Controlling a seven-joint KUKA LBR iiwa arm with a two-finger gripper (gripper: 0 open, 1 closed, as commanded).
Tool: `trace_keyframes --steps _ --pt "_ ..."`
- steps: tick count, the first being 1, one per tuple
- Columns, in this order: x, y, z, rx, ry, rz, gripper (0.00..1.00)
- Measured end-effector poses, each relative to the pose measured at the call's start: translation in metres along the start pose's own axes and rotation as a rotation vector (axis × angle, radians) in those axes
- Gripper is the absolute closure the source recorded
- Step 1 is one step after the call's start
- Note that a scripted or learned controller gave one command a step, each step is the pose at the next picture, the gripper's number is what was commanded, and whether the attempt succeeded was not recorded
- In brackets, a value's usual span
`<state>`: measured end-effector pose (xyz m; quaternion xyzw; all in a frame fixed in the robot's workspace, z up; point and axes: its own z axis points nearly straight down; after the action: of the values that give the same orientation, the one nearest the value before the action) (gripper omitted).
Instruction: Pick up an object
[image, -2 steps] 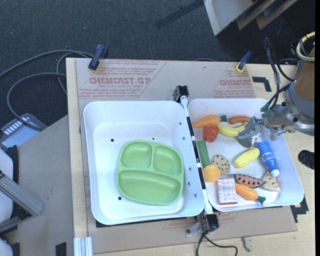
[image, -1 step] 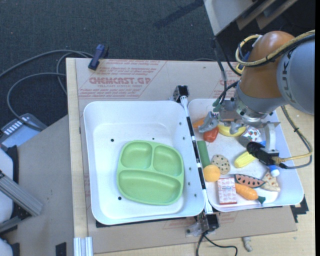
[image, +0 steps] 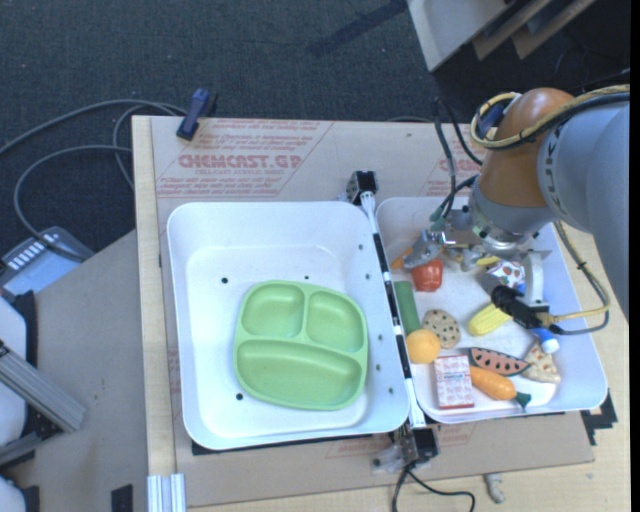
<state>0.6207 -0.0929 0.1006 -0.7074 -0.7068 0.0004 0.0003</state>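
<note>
in the right bin, a carrot, a cookie and a corn cob are left unlifted; beyond them, a red toy is seen just under the gripper, whose grip cannot be told. nothing is yet raised.

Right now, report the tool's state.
Tool: low in the right bin, by the red toy; open or closed cannot be told.
</note>
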Motion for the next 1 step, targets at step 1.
trace_keyframes --steps 1 --pt "0.0016 -0.0083 0.0163 0.001 0.001 0.000 0.00"
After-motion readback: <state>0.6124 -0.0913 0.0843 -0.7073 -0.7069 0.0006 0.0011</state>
